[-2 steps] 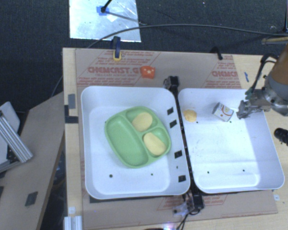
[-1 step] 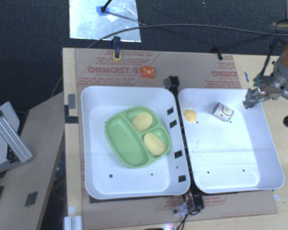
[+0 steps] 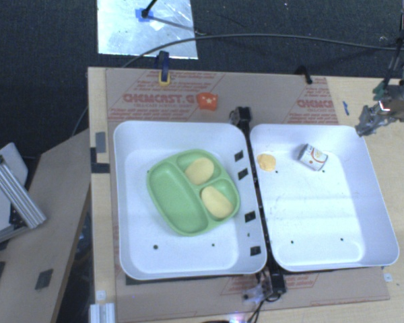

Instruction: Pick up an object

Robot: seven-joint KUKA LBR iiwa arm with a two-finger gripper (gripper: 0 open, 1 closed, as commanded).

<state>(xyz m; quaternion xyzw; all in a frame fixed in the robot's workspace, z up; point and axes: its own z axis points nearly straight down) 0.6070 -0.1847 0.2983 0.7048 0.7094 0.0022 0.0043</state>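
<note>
While the gripper [image 3: 372, 118] hangs at the upper right corner of the right bin [image 3: 374, 180], just outside its rim, we cannot tell whether it is released or clenched; nothing shows in its grasp. Taking the right bin as landmark, we read outward from the tool. The nearest candidate is a small white carton [image 3: 312, 157] with red and orange print, lying tilted on the bin floor near the upper wall, toward the middle. We judge it light, fairly stiff but crushable, and smooth-sided, so a moderate squeeze across its narrower faces seems best. A flat yellow disc [image 3: 266, 161] lies at the bin's upper left, close to the wall shared with the neighbouring bin; it looks thin, light and hard to get under, and that wall would crowd one side of any approach. The rest of the right bin's floor, below and to the right of the carton, offers open room for descent and retreat. To the left of the right bin stands the left bin [image 3: 131, 180], holding a green divided tray [image 3: 175, 200] with two yellow rounded pieces [image 3: 209, 187] in its small compartments; these look smooth and sit against ridges, a harder reach. The carton stands well apart from every wall.
</note>
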